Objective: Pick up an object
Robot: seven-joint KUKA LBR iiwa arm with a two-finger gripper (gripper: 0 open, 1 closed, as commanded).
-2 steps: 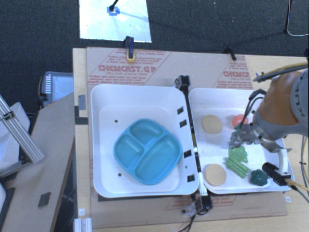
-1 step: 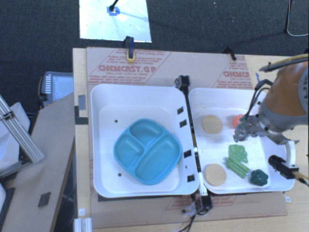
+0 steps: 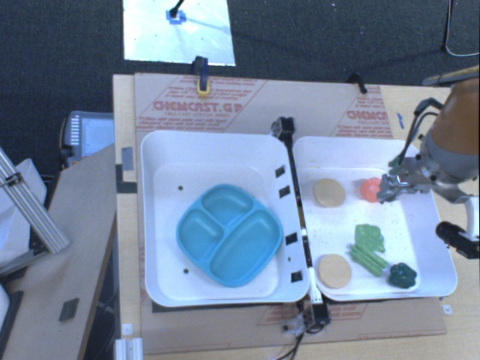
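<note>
Dark carpet (image 3: 337, 21) surrounds the bench (image 3: 124, 126), and a pale square sheet (image 3: 180, 21) lies on it above the bench's far edge. A protective board (image 3: 225, 100) covers the bench top; it carries the red lettering "CHEMCAST GP", printed once behind each bin. A yellow clamp (image 3: 202, 77) grips the board's far edge.

The left bin (image 3: 161, 201) holds one blue divided plate (image 3: 229, 235), three compartments, lying flat near the bin's front right. Bare white floor remains along that bin's far and left sides.

The right bin (image 3: 435, 268) holds the smaller items. Two tan round discs lie near its left wall, one far (image 3: 329, 193) and one near (image 3: 334, 271), well apart. A green leafy piece (image 3: 369, 238) touches a green stalk (image 3: 367, 259), with a dark green broccoli-like piece (image 3: 402, 275) just beside the stalk's end at the front right. A red-orange item (image 3: 369, 189) sits toward the far wall.

The arm (image 3: 457, 130) reaches in over the right rim. The gripper (image 3: 390, 186) hangs just beside the red-orange item, apparently touching its right edge. Whether its jaws stand apart or closed cannot be told.
</note>
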